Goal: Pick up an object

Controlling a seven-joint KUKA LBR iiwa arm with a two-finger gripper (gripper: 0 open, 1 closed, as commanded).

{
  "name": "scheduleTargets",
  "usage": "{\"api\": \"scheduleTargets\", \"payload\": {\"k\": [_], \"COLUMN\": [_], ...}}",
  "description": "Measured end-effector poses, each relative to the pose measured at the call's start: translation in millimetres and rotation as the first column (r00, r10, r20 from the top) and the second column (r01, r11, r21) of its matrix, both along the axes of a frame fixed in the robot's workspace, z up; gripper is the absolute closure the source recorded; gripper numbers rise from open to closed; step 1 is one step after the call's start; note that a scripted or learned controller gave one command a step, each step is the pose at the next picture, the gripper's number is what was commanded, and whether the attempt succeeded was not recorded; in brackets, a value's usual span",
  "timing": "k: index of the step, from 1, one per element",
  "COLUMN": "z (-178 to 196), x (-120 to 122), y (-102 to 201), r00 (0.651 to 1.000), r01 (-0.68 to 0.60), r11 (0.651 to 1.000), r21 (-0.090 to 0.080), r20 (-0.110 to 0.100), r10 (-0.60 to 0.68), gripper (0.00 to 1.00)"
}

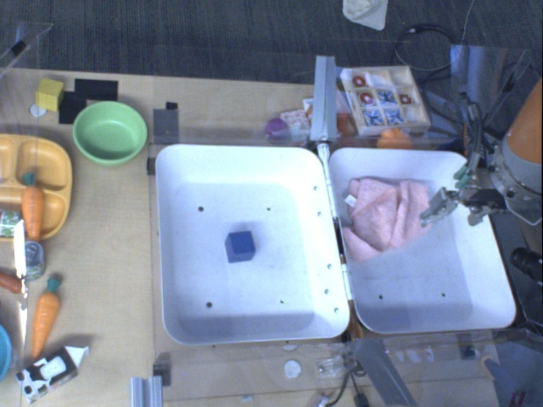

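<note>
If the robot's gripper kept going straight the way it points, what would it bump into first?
Most likely the pink cloth. The gripper hangs over the right bin and points left and downward toward the cloth's right edge. Height is hard to judge from above, so it might meet the bin floor just beside the cloth instead.

- Arm [524, 155]: enters from the right, grey body with orange band visible at the frame edge, positioned over the right bin [441, 312].
- Gripper [456, 203]: above that bin's upper right area, fingers spread apart, nothing between them.
</note>
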State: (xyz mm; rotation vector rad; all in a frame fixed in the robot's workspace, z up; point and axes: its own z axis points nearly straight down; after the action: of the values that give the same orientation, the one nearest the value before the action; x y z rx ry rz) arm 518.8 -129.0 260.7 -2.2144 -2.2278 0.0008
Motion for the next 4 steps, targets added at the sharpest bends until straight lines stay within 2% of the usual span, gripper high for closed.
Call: {"api": "scheduleTargets", "payload": {"k": [1, 2, 3, 4], "z": [-78.2, -165.1, -169.4, -159.6], "x": [67.9, 94.5, 112.3, 115.1], "y": [-16.8, -13.0, 16.3, 17.0], "r00": [0.996, 0.996, 0.955, 0.955], "r01": [0.088, -0.086, -0.295, -0.296], "r11": [0.996, 0.996, 0.956, 0.955], "r21": [0.000, -0.001, -0.008, -0.008], "r20": [0.000, 0.007, 0.016, 0.021], "r10": [-0.088, 0.086, 0.295, 0.296], "gripper": [0.00, 0.00, 0.00, 1.00]}}
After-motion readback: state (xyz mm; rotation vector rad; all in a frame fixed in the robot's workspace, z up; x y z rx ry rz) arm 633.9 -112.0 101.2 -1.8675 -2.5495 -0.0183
